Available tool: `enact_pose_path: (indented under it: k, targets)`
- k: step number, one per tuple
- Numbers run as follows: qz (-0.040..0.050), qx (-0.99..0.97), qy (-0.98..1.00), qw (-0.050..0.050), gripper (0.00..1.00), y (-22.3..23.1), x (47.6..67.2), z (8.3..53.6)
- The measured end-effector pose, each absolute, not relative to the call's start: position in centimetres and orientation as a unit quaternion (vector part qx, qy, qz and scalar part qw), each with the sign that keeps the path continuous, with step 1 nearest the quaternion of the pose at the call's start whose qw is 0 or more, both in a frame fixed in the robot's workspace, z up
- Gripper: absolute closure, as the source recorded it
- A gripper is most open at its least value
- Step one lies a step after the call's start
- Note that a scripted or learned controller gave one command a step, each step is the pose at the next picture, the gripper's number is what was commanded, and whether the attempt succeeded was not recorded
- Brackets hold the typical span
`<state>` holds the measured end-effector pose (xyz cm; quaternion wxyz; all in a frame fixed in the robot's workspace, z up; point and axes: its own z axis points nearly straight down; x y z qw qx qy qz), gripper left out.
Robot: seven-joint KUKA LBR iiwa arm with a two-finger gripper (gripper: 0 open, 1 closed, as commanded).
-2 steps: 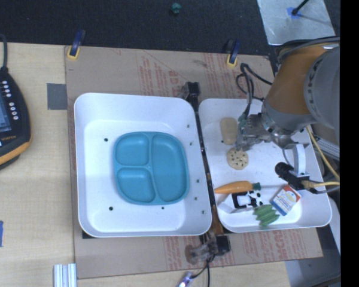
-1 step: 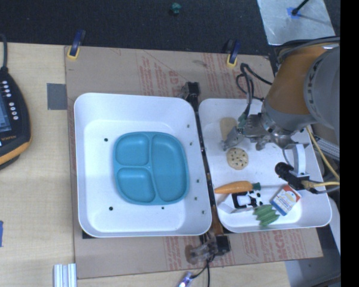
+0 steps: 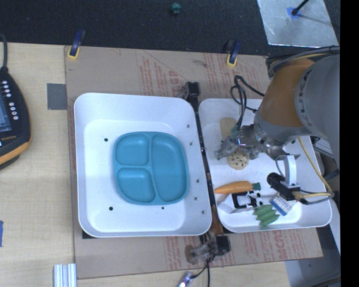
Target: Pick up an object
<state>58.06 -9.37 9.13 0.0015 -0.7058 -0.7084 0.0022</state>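
My gripper [image 3: 235, 149] reaches down into the right bin [image 3: 323, 220], near its middle left. A round speckled cookie [image 3: 236, 160] lies right under its tip, and I cannot tell whether they touch. A pale beige piece [image 3: 227, 126] rests just behind the gripper. An orange carrot [image 3: 233, 188] lies in front of it, close to the bin's left wall. A green toy vegetable [image 3: 265, 215], a black-and-white item [image 3: 245, 201] and a small blue-and-white item [image 3: 281, 205] sit along the front of this bin.
The left bin [image 3: 90, 160] holds a blue three-compartment plate [image 3: 150, 167]. A teach pendant [image 3: 3, 118] lies at the bench's left edge. Clamps [image 3: 76, 45] pin the cardboard sheet at the back. The grey and orange arm [image 3: 299, 100] covers the right bin's back right.
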Motion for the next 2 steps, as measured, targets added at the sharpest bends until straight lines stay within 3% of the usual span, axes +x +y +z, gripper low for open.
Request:
enact_pose_path:
  k: [1, 2]
  targets:
    - [0.0019, -0.705, -0.709, 0.001, 0.00, -11.6, 52.3, 9.1]
    - [0.0015, -0.705, -0.709, 0.001, 0.00, -10.0, 56.8, 9.2]
